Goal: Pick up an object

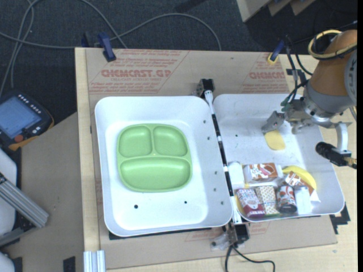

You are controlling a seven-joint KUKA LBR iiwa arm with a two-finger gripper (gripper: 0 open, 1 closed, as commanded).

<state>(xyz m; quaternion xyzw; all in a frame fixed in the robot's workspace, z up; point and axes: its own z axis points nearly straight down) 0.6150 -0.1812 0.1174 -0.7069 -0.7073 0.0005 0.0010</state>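
The grey arm with its orange band reaches in from the right, its claw (285,122) low over the upper part of the right shallow white bin (244,109). The two fingers are spread apart, with nothing between them. Just below the claw, a small pale yellow flat piece (276,141) lies on the bin floor, close to the left fingertip but not gripped. Nearer the bin's lower edge sits a cluster of packaged items: a yellow banana (302,176), a red-and-white snack packet (261,171) and several small red wrapped packs (264,200) pressed together. The left shallow white bin (108,152) holds a light green divided plastic plate (153,157) with three compartments. Both bins rest on the tan cardboard-covered surface (142,72).
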